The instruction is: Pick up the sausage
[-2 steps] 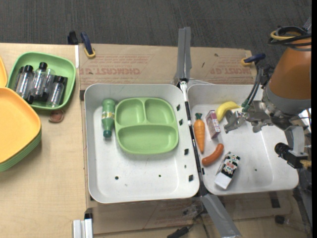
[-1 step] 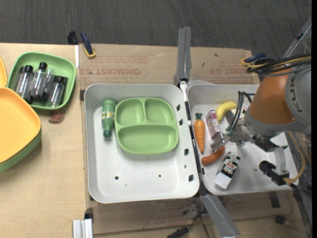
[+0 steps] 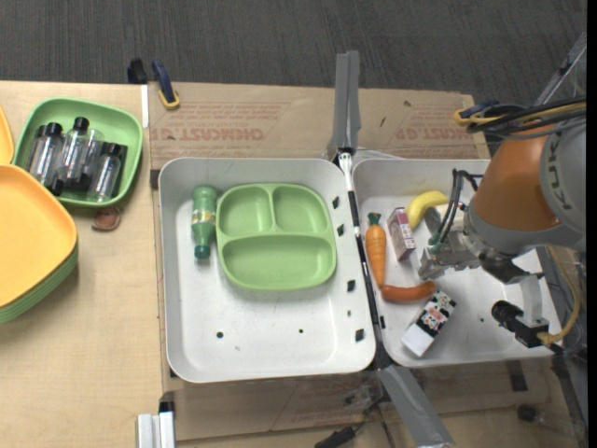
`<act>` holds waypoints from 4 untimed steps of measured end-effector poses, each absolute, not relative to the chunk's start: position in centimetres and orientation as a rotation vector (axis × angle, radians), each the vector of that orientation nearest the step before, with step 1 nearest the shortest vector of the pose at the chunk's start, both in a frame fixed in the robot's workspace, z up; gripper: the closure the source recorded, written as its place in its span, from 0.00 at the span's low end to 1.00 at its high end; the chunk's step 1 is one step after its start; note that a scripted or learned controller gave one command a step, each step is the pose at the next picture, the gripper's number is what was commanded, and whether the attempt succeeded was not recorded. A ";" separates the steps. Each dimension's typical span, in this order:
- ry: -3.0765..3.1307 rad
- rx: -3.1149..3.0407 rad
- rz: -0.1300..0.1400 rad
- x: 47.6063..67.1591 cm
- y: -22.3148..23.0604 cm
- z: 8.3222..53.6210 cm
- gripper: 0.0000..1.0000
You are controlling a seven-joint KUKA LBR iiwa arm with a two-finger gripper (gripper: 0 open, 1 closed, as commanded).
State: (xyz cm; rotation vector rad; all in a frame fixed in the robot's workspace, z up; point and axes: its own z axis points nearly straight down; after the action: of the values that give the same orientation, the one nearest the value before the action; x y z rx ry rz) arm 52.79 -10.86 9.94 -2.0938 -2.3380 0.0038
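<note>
The sausage (image 3: 408, 293) is lying in the right bin (image 3: 471, 348), just below the carrot (image 3: 375, 250) and beside the milk carton (image 3: 428, 324). The gripper (image 3: 431, 267) is hovering right above its right end; its opening cannot be told. Descending centred, clear of both neighbours, seems best.

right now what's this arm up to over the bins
A grey and orange robot arm reaches in from the right over the right bin. Its gripper hangs just above the right end of the sausage, which lies on the bin floor beside a carrot. A banana, a small pink box and a small carton lie close by. The left bin has a green divided plate and a green bottle.
</note>
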 end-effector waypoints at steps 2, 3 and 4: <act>-2.339 -2.093 0.004 52.8 -10.9 9.9 0.00; -2.339 -2.092 0.004 52.8 -10.9 9.9 0.00; -2.339 -2.092 0.004 52.8 -10.9 9.9 0.00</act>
State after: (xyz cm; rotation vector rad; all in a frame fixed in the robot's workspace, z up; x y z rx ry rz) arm 52.79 -10.85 9.93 -2.0924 -2.3390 0.0040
